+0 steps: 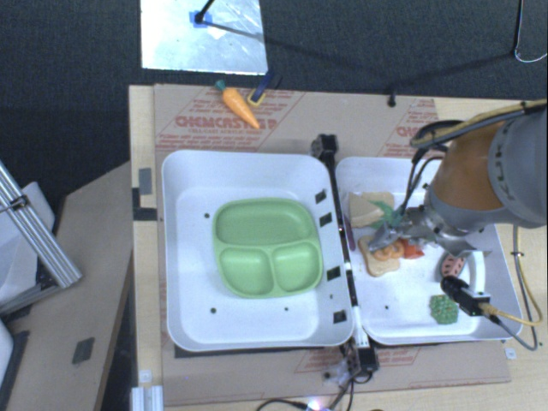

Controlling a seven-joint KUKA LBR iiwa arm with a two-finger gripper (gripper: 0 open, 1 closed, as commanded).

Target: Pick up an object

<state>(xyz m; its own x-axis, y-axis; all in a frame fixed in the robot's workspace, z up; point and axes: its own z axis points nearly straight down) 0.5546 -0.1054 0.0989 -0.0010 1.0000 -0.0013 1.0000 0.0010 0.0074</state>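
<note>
Knobbly green broccoli [443, 308], smooth white bin [402, 328]

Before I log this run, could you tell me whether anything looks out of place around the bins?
Yes: a toy carrot lies outside both bins, on the cardboard behind the left bin, out of the play area. The other small items sit in the right bin near the gripper.

We count two white bins: the left bin [184, 229] and the right bin [402, 315]. One green divided plate [265, 247] with three compartments. One toy carrot [240, 107] on the board. One green broccoli piece [443, 308], one tan bread-like slice [383, 259], one arm [484, 178].
</note>
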